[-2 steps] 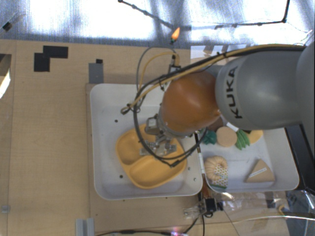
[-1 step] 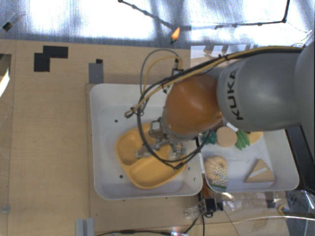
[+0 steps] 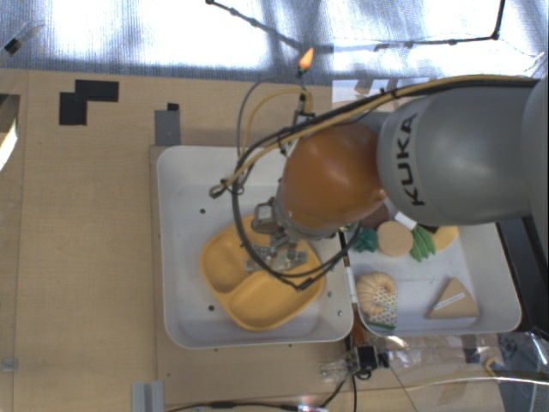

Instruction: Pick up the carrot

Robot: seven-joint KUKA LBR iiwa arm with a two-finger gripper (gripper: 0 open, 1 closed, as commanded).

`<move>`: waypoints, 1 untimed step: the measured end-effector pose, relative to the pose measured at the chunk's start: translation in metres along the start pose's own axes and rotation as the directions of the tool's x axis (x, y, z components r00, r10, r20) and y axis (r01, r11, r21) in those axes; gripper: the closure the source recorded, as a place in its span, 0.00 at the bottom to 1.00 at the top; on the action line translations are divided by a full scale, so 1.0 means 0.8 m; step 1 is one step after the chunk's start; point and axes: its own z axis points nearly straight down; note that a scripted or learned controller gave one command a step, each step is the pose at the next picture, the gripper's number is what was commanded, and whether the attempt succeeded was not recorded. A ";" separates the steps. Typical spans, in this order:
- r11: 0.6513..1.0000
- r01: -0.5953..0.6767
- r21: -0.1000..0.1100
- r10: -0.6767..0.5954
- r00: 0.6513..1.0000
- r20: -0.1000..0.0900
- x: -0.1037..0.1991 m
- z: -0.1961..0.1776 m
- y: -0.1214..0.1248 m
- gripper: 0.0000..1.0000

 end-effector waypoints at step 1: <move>0.981 -0.187 -0.040 0.185 0.981 -0.055 -0.025 -0.032 -0.013 1.00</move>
